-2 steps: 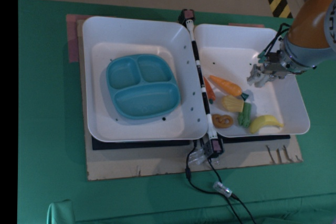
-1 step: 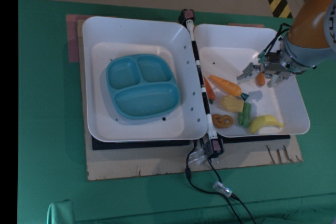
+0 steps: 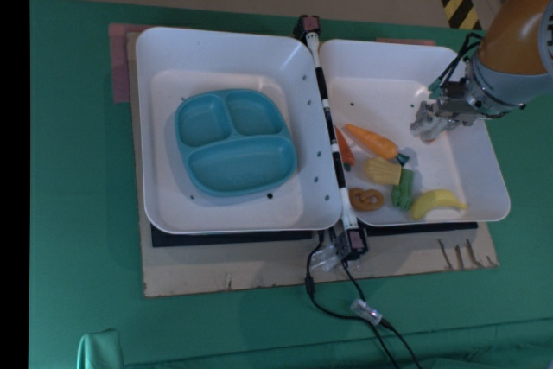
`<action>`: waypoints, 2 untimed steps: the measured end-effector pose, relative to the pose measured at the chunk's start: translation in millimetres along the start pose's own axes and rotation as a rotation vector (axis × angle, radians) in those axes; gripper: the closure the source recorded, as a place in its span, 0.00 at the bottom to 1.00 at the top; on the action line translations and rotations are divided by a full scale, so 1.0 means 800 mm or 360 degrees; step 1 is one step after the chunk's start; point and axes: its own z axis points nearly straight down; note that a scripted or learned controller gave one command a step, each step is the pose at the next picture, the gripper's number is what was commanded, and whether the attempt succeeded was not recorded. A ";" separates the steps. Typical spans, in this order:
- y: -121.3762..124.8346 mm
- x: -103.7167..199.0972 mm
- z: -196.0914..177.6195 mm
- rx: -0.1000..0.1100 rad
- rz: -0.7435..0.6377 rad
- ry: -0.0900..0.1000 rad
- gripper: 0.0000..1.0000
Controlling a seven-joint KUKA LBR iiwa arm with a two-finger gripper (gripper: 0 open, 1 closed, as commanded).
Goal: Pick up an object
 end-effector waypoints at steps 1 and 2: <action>0.000 0.000 0.000 0.0000 0.0000 0.0000 0.00; 0.002 -0.001 -0.014 -0.0007 0.0005 -0.0004 1.00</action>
